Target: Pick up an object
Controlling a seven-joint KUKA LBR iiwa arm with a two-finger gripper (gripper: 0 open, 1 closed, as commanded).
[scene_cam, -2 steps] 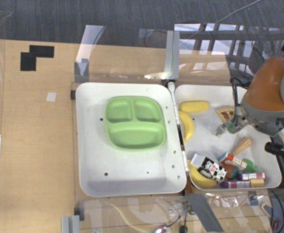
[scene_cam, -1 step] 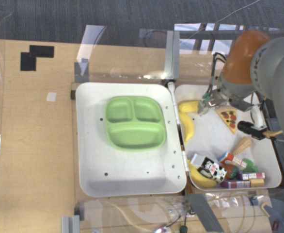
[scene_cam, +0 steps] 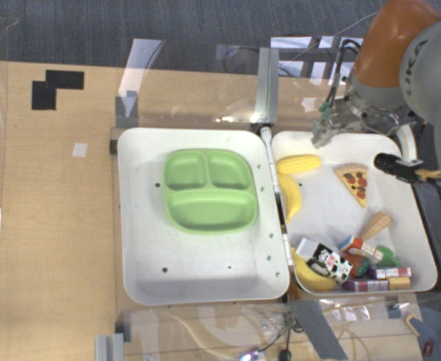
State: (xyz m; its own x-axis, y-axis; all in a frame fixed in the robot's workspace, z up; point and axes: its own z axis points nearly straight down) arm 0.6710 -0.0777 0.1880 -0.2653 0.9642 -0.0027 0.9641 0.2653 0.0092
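Left bin (scene_cam: 141,201): one green divided plate (scene_cam: 208,189), lying flat near the centre.

Right bin (scene_cam: 424,265): banana (scene_cam: 292,179) at the left wall; pizza slice toy (scene_cam: 354,182) right of it, apart; wooden-handled tool (scene_cam: 371,228) nearer; a second banana (scene_cam: 311,275) and a cluster of small toys and markers (scene_cam: 371,271) along the near edge.

Gripper (scene_cam: 324,130): above the bin's far rim, just beyond the first banana, holding nothing; finger state cannot be told.
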